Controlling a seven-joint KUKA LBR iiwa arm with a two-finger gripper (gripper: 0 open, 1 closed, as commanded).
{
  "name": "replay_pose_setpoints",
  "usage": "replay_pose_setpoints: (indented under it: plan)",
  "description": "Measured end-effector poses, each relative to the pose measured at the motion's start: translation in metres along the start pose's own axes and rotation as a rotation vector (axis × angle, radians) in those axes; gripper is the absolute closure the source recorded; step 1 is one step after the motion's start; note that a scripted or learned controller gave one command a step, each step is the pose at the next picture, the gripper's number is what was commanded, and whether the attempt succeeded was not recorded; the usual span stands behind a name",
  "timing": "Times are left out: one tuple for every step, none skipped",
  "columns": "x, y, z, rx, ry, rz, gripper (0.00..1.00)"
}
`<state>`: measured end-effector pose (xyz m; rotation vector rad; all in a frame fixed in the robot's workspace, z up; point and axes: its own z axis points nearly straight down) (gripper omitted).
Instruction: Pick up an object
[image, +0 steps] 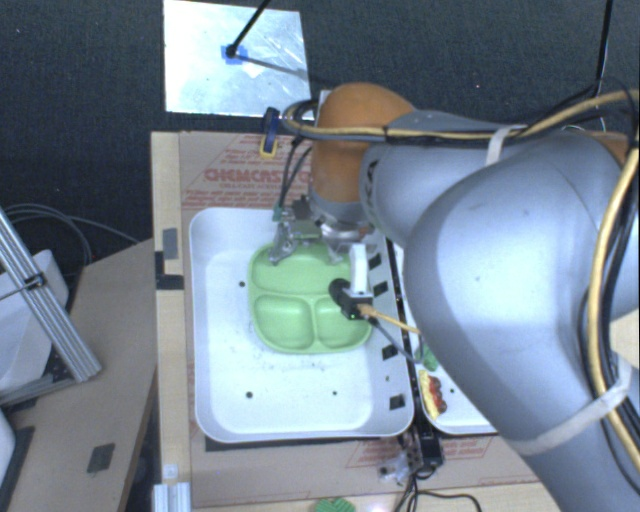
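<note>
- Camera view: a grey arm reaches over the left white bin, likely lowering to grasp.
- Its pincer sits at the far edge of a green divided tray lying mid-bin; finger state cannot be told.
- The right bin holds a partly hidden colourful item.

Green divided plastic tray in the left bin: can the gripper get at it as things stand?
Probably yes. The gripper sits over the far edge of the green divided plastic tray, which lies alone in the left white bin.
</note>
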<state>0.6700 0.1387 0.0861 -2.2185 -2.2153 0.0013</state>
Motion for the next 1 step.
replay_pose_setpoints:
  plan:
    - [0.0437,-0.0095,-0.1997,-0.026,0.003,-0.010,0.00]
